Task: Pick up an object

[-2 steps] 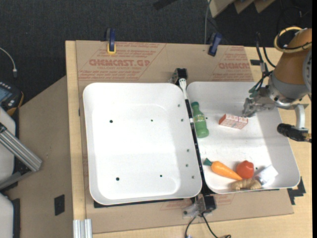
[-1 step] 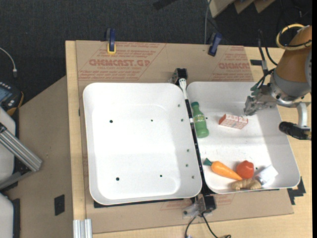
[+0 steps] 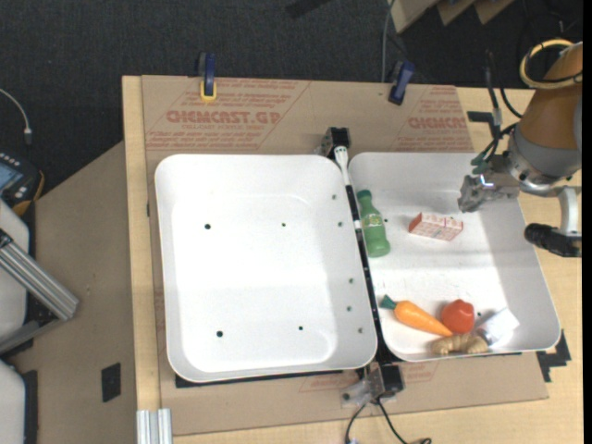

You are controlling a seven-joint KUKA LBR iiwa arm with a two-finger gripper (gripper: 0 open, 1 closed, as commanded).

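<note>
Grey gripper (image 3: 472,195) above right bin (image 3: 518,276) — grip state unclear, near pink box (image 3: 436,228), green bottle (image 3: 373,223).

Dark carpet floor (image 3: 92,26); cardboard-topped bench (image 3: 277,109); blue clamps (image 3: 207,67) on far edge.

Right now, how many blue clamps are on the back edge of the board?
2: one blue clamp with a yellow tip at the back left, the other blue clamp at the back, behind the right bin.

Grey arm (image 3: 548,146) with orange band, rounded wrist housing, small metallic gripper (image 3: 476,192), dark cables alongside
</note>
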